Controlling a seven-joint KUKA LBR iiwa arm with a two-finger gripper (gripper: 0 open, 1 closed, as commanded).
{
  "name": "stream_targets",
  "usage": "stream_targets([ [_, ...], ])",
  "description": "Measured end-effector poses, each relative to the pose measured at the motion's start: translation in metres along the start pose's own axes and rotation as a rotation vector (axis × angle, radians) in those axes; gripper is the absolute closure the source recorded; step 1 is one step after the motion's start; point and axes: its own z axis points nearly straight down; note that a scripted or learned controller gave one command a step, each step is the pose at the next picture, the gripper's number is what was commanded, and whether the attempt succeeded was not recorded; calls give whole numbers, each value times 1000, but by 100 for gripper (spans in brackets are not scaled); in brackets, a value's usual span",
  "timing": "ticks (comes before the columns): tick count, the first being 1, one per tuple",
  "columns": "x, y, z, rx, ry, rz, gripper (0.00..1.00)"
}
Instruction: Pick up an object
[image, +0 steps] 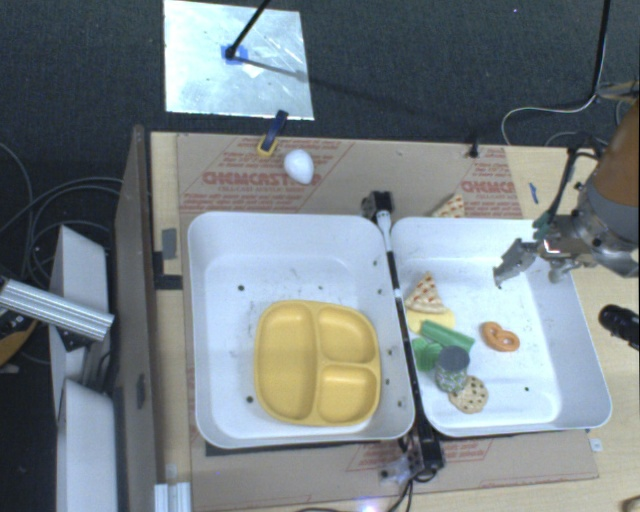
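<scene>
on the surface (330, 165) the claw (512, 262) hovers over the right bin (575, 400), its grip impossible to tell; approach step, next lowering toward the pretzel (499, 337).

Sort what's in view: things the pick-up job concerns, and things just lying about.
Job:
gripper
pretzel
pizza slice
cookie
green pieces
right bin

Lying about:
yellow tray
left bin
white egg
cardboard
</scene>
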Motion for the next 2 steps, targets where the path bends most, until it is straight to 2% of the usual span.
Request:
stream_targets([
  [1,-35,-29,131,13,2,7,0],
  [2,-38,-9,183,2,0,2,0],
])
